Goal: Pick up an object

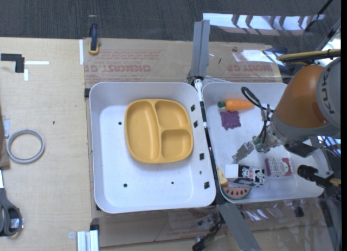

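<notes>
At the near edge of the right bin (303, 193) lies a watermelon slice (237, 192), touching the near-left corner wall. Just behind it stands a small black and white box (250, 174), with a white block (231, 171) at its left side. To the right of them, near the near-right part of the bin, lies a pink and white packet (278, 166).

The gripper (245, 149) hangs above the middle of the right bin, pointing toward the left wall. I cannot tell if its jaws are spread or pressed together; nothing is visible between them. The arm (303, 106) with its orange band covers the right side of this bin, so there is little free room there. Between the gripper and the left wall the floor of the bin is bare.

Farther back, a purple piece (231, 120) lies near the left wall, and behind it a carrot (237, 104) lies close to the far-left corner. The two are just beside each other.

In the left bin (108, 152), a yellow plate (159, 130) with three compartments sits toward the far side, apart from all walls. White floor is open around it, mostly on the near side.

On the bench at the left, a grey ring (24, 146) lies well apart from the bins.
</notes>
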